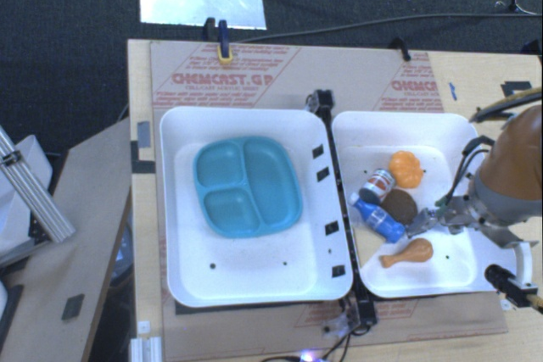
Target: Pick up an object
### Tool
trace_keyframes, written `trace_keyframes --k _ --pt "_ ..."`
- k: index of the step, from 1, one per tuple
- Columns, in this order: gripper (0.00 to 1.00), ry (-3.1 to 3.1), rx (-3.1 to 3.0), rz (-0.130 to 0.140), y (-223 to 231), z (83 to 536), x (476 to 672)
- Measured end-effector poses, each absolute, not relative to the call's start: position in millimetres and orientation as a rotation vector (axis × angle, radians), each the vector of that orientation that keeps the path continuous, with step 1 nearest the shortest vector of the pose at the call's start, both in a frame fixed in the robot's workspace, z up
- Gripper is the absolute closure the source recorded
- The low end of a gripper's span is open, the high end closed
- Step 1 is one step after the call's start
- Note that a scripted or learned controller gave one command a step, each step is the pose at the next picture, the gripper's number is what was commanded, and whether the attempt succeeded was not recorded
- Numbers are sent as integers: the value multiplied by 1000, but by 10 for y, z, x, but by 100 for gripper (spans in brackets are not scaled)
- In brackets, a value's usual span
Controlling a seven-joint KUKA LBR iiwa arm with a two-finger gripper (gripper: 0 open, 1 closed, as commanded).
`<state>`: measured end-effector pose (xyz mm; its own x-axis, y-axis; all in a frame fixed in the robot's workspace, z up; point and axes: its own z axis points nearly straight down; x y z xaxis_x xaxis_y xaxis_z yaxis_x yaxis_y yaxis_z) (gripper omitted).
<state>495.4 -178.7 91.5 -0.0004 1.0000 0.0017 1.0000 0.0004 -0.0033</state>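
Note:
The right bin (454, 131) holds several small objects. An orange ball (406, 169) lies toward the back, with a small can (379, 182) to its left. A dark brown round piece (399, 205) sits in the middle, a blue bottle (378, 219) lies beside it on the left, and a tan drumstick (409, 252) lies near the front. My gripper (426, 220) reaches in from the right, low over the bin floor. Its tip is just right of the brown piece and above the drumstick. Nothing shows in its grasp.
The left bin (187, 267) holds a blue divided plate (248, 186). A black ridge with clips (333, 182) separates the two bins. The arm's orange band (517, 161) hangs over the right bin's right edge. Cables run along the bench's back.

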Motion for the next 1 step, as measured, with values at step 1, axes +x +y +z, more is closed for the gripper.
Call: trace_keyframes --k 1 --pt "100 -2224 -2223 -3 -1793 1049 4974"
